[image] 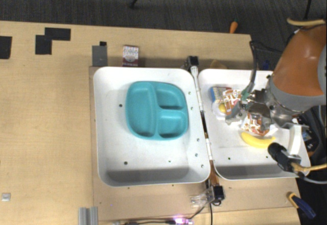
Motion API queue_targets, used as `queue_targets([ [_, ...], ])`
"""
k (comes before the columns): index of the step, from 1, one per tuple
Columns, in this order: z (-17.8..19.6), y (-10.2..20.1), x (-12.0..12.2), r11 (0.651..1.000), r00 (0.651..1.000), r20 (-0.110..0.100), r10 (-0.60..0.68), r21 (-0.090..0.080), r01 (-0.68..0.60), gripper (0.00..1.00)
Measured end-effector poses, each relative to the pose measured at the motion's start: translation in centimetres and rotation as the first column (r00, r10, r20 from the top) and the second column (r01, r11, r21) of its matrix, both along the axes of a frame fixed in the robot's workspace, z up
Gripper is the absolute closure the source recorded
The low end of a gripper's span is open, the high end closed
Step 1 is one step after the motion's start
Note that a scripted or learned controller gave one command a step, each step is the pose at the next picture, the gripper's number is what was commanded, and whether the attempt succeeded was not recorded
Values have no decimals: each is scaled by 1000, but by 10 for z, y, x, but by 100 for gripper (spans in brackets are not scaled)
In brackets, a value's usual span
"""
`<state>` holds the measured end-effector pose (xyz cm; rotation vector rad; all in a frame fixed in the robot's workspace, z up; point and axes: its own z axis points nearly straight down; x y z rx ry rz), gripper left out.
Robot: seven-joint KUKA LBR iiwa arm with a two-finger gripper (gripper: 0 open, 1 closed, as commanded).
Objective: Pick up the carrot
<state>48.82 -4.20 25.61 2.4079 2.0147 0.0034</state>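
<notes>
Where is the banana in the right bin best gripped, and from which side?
Probably from straight above, at the middle of the banana, closing across its narrow width. It lies flat on the floor of the right bin with its long curve running left to right, so the middle is the thickest part. The gripper hides its far edge.

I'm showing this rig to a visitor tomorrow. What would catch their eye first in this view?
Most likely the teal divided plate, alone in the middle of the left bin. Next, the arm's big orange band at the right edge, with the gripper down in the right bin over a cluster of small items, a yellow one among them.
</notes>
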Motion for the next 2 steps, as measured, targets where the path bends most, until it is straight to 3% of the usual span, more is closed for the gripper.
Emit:
queue_targets([
  [2,0,0,0,1000,1000,0,0,0,0,0],
])
